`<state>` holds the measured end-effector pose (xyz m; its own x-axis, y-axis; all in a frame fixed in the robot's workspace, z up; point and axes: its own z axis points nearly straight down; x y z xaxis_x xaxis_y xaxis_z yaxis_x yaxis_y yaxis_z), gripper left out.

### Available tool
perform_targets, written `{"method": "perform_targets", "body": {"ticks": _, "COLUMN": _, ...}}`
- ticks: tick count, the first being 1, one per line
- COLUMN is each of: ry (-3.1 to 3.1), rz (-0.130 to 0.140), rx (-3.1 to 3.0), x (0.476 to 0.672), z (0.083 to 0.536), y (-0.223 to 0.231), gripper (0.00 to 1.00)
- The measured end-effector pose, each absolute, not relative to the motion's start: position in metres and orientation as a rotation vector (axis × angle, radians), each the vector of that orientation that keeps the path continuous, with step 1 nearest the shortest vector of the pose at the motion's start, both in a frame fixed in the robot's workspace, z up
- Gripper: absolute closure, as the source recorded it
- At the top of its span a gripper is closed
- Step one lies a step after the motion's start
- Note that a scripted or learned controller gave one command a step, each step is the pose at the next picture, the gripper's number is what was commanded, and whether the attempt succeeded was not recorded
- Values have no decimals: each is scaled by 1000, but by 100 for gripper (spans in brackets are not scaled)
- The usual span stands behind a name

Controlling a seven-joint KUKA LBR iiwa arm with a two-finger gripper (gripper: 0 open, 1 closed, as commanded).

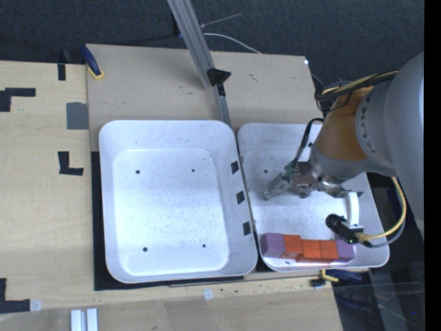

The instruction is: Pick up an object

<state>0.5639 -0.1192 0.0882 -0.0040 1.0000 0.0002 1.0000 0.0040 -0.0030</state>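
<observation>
A row of blocks lies along the near wall of the right bin: a purple block at the left, orange blocks beside it, and a purple end at the right. My gripper hangs over the middle of the right bin, above and apart from the blocks. It stands open, with one grey finger slanting down-left and nothing between the fingers. The orange-banded wrist covers the bin's right part.
The left bin sits beside the right one, with black clips on the shared wall. A slanted metal pole rises behind the bins. A black cable and connector hang near the right bin's near right corner.
</observation>
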Motion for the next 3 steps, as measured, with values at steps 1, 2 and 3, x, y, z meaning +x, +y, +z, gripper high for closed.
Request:
{"method": "perform_targets", "body": {"ticks": 1, "ry": -2220, "rz": 3, "rx": -2231, "x": 552, "z": 142, "y": -194, "gripper": 0}}
{"method": "perform_targets", "body": {"ticks": 2, "ry": -2225, "rz": 0, "rx": -2209, "x": 567, "z": 104, "y": -110, "gripper": 0}}
{"method": "perform_targets", "body": {"ticks": 3, "ry": -2225, "rz": -1, "rx": -2218, "x": 616, "z": 91, "y": -103, "gripper": 0}}
